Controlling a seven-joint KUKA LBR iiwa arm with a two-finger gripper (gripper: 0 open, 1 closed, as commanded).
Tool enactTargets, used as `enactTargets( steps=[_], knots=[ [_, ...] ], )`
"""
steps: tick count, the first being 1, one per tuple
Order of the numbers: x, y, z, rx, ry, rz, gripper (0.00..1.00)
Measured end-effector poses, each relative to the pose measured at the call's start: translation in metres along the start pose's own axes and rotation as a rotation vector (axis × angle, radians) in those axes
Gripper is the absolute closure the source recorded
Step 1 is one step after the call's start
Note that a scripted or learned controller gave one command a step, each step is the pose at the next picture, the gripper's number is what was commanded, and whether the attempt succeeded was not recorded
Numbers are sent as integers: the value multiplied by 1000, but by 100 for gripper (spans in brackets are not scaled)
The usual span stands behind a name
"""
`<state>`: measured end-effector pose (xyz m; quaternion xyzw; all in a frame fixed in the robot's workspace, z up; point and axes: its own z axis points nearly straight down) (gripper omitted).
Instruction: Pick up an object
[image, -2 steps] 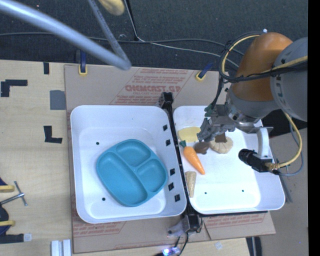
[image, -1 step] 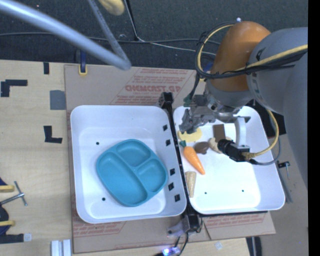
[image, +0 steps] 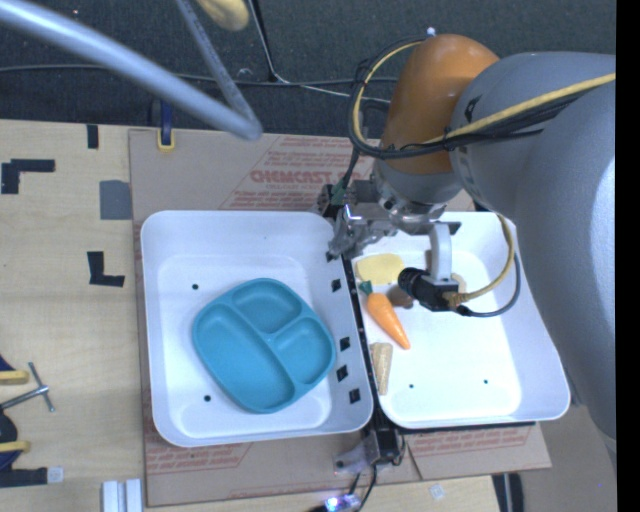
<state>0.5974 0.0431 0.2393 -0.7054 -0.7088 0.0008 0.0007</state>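
Where bins meet, blue plate (image: 263, 343) left, carrot (image: 388, 319) right

Light wooden bench (image: 60, 330) has a brown cardboard sheet (image: 290, 170) laid on it, with two shallow white plastic bins (image: 165, 300) (image: 530, 370) sitting on top.

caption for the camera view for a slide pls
KUKA arm's gripper low over the right bin by a carrot; blue divided plate in the left bin.

The arm (image: 520, 130) covers the right bin's (image: 500, 400) far corner; the yellow object (image: 380, 268) is partly hidden.
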Motion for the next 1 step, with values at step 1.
enactTargets(
  steps=[1],
  knots=[
    [49, 19, 0, -2, 1, -1, 100]
  ],
)
